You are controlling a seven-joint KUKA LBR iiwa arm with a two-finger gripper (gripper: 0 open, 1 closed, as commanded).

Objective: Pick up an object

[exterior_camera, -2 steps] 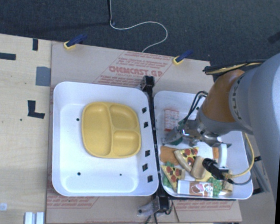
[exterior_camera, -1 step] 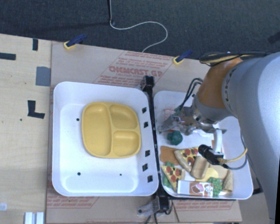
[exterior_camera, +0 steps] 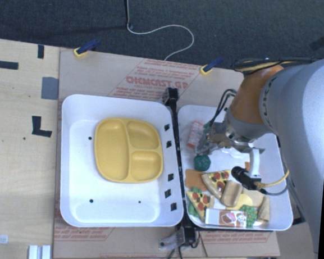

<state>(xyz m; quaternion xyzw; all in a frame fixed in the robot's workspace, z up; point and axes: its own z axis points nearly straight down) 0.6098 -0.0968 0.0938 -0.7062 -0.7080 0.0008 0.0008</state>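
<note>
A small dark green round object (exterior_camera: pixel 202 161) lies in the right white bin (exterior_camera: pixel 281 159), near the divider, directly under the gripper (exterior_camera: pixel 210 143); jaw state cannot be told. Pizza-slice toys (exterior_camera: pixel 216 181) crowd the bin's near edge. The yellow divided plate (exterior_camera: pixel 129 150) sits in the left bin (exterior_camera: pixel 75 158), with open floor around it.
</note>
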